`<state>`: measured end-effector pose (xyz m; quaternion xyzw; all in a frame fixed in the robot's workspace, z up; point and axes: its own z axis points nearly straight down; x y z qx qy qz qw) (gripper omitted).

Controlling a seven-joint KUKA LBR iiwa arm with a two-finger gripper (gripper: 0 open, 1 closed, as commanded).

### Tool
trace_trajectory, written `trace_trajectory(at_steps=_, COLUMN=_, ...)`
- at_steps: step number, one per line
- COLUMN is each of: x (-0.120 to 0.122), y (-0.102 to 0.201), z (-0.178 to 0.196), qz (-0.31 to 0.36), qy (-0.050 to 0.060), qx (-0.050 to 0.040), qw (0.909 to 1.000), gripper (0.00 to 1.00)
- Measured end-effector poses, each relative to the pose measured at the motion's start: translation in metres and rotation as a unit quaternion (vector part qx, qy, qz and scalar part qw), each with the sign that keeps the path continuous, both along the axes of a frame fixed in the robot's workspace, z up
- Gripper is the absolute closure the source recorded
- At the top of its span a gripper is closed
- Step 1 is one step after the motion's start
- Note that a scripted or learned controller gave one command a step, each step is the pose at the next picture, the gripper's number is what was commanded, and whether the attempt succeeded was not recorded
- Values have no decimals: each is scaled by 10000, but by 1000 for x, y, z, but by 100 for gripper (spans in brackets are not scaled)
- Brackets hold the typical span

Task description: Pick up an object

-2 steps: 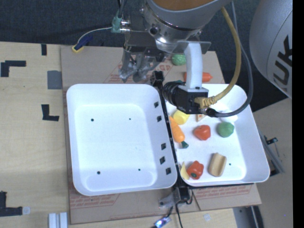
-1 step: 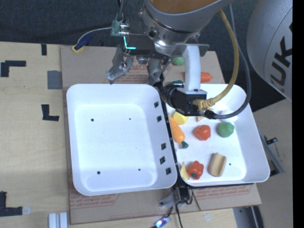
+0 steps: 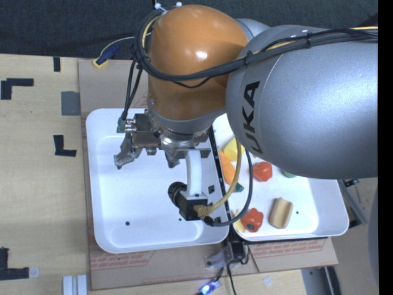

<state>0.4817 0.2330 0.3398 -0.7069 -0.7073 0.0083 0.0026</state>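
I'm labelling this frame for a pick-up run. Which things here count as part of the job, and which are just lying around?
Part of the job:
- gripper, over the left bin
- pickable items in the right bin: tan cylinder, two red pieces, yellow piece

Just lying about:
- cardboard sheet
- black tape marks

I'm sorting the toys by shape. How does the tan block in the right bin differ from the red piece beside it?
The tan block is a plain, smooth, cylinder-like piece; the red piece is rounder with a green patch on it. The block looks bigger than the red piece. Both lie near the front of the right bin, close together.
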Motion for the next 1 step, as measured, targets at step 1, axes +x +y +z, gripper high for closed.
trace_trajectory(at_steps=1, x=1, y=1, z=18, qz=21, qy=-55, qx=36, qw=10000, gripper=100)
